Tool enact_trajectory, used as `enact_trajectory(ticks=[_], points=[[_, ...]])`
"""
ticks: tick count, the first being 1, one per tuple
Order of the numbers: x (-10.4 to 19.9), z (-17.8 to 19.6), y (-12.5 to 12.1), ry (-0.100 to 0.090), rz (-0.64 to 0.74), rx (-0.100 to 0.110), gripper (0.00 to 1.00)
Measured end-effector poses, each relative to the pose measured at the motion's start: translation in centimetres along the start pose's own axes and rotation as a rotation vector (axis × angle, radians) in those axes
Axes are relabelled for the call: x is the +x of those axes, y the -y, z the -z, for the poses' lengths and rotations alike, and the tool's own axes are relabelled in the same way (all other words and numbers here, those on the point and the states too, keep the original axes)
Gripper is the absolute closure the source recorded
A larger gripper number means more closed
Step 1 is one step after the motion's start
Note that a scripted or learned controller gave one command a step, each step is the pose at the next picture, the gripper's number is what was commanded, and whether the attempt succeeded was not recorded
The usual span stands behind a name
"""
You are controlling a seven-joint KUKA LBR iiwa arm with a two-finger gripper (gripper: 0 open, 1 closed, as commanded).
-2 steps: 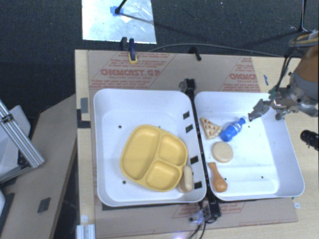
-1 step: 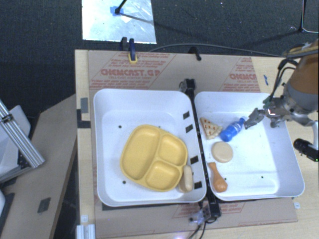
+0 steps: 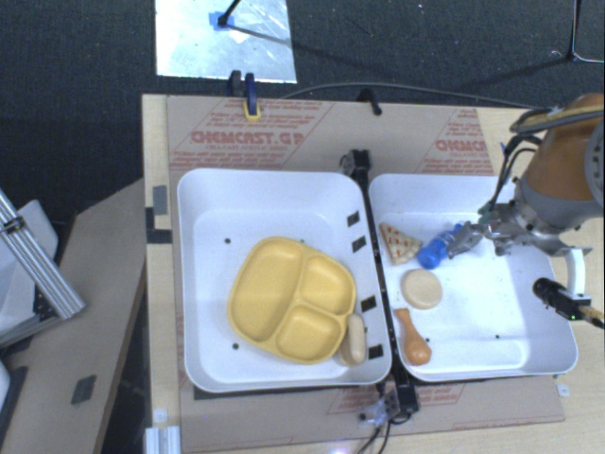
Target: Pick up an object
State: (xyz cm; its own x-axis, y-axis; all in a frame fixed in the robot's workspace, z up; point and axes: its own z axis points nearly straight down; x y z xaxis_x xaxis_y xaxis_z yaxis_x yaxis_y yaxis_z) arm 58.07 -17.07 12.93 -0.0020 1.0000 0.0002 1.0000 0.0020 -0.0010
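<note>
Nearest in the right bin (image 3: 544, 353) lies an orange drumstick-shaped toy (image 3: 412, 338), with a round tan bun (image 3: 422, 288) just beyond it. In the left bin (image 3: 203, 282), a yellow divided tray (image 3: 288, 296) has a beige roll (image 3: 354, 339) touching its near right corner. Farther back on the right, a toy pizza slice (image 3: 399, 244) lies beside a blue bottle-like object (image 3: 440, 248). The end effector (image 3: 467, 243) touches that blue object; I cannot tell how far it is open. Red "CHEMCAST GP" lettering marks the tabletop (image 3: 274, 130) sheet.

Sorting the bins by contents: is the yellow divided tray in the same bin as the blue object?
No: the yellow tray lies in the left bin, while the blue object is in the right bin.
</note>
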Motion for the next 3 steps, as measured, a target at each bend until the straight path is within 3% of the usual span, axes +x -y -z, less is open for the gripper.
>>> enact_trajectory(ticks=[1, 2, 3], points=[[0.0, -4.7, -0.1, 0.001, 0.0, -0.001, 0.0], [0.0, -3.4, -0.2, 0.002, 0.0, -0.005, 1.0], [-0.2, 1.0, -0.6, 0.002, 0.001, -0.006, 1.0]])
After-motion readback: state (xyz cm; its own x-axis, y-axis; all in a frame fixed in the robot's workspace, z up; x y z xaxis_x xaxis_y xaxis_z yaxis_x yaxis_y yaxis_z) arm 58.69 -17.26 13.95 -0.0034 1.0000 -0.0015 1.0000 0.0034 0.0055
